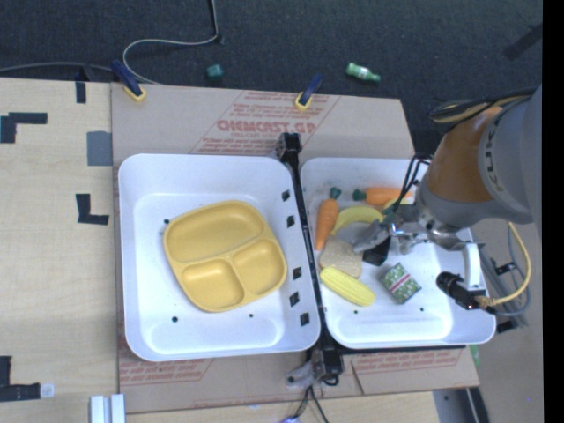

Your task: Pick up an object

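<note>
Camera view shows the gripper low among the right bin's toys beside the banana, finger state impossible to tell, apparently placed for a grab

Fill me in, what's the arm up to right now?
The arm is reaching into the right bin, its hand down among the toy food: a banana, two carrots, a corn cob, a bread slice and a small green box. Nothing is visibly held yet. The left bin holds a yellow divided plate, untouched.
</note>
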Tool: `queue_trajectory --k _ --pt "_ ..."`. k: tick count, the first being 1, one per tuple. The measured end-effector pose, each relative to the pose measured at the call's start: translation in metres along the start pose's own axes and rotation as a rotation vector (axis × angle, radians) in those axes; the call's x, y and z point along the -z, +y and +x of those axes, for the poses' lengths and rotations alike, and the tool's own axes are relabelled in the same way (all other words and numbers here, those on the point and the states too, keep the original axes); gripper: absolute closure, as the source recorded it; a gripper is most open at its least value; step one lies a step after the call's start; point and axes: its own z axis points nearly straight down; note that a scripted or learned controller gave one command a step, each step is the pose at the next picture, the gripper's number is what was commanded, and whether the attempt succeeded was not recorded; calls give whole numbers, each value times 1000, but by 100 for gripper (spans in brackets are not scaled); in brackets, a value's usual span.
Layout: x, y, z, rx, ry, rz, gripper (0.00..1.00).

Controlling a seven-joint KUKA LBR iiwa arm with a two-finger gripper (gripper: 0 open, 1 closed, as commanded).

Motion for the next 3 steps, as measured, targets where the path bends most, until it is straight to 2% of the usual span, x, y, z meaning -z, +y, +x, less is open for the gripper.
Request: queue_trajectory --k 1,2,3 --pt "-17 52 0 1 0 -4 0" --pt "-21 103 19 -6 1 27 0" --pt "-12 101 16 -2 -6 34 100"
